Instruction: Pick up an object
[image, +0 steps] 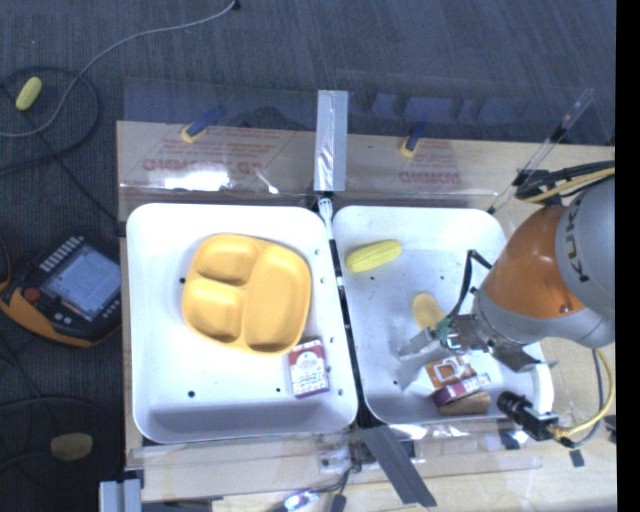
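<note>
The arm (560, 275) runs off the picture's right edge and covers the right wall of the right bin (420, 225). The hand (430, 340) is small and blurred, so its grip cannot be read. Beside it, the brown packet (458, 385) has print too small to read, as does the red carton (308, 370) in the left bin (160, 230).

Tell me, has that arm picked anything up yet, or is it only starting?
Nothing looks lifted yet. The gripper is down in the right bin, beside a small yellow piece and above a brown packet, both lying on the bin floor. I cannot tell whether it has closed on anything. The corn cob, the yellow tray and the red box lie untouched. The grasp and lift remain.
</note>
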